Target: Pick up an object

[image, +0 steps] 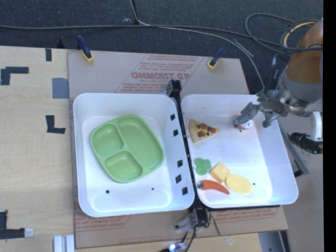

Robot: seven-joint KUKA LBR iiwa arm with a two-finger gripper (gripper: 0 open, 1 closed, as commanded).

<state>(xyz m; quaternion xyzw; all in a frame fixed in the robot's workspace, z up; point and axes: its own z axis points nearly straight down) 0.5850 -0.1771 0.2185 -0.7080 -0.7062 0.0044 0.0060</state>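
The right bin (273, 156) holds several toy foods. A pizza slice (203, 130) lies near its upper left. A green leafy piece (202, 166), a yellow block (219, 172), a red-orange pepper (215, 187) and a yellow oval piece (239, 184) cluster at the front. My gripper (257, 118) hangs over the bin's upper right, to the right of the pizza slice. Its fingers are spread open with nothing between them.
The left bin (84, 114) contains a green divided plate (126, 147). A black divider with clips (181, 140) runs between the bins. Cables cross the dark floor behind the bench. Bare white floor lies in the middle of the right bin.
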